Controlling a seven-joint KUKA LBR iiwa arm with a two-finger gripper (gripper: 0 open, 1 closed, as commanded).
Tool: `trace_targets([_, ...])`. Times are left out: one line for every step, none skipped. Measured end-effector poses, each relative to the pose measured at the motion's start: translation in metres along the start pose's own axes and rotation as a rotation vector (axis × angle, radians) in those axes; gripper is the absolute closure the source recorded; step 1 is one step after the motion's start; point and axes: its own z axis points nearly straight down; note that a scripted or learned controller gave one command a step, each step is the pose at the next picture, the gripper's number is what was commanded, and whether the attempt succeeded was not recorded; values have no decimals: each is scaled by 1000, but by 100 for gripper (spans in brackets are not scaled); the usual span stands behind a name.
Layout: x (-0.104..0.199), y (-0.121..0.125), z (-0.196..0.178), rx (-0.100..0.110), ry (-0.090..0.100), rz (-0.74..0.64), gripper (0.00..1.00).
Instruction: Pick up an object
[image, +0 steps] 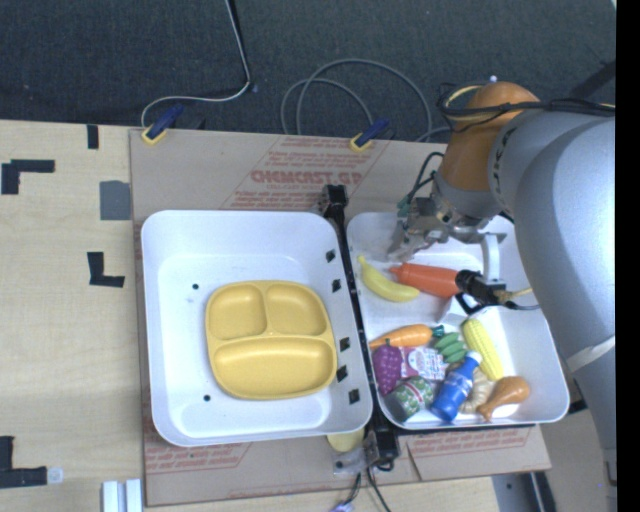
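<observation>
- two-finger gripper (408, 243) hangs over the right white bin's (545, 350) far end; whether it's clamped or apart, cannot tell
- orange plastic carrot (428, 278) lies just below it, beside the yellow plastic banana (387, 287)

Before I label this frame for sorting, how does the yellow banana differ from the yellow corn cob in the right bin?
The curved yellow toy banana is smooth and lies toward the far left of the right white bin. The straight yellow toy corn cob looks ribbed and lies nearer the bin's right side, among other toys. The banana runs more crosswise and the corn cob more lengthwise. Both are yellow, elongated and lying flat.
</observation>
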Motion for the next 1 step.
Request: trace_targets([0, 0, 1, 1, -1, 0, 0])
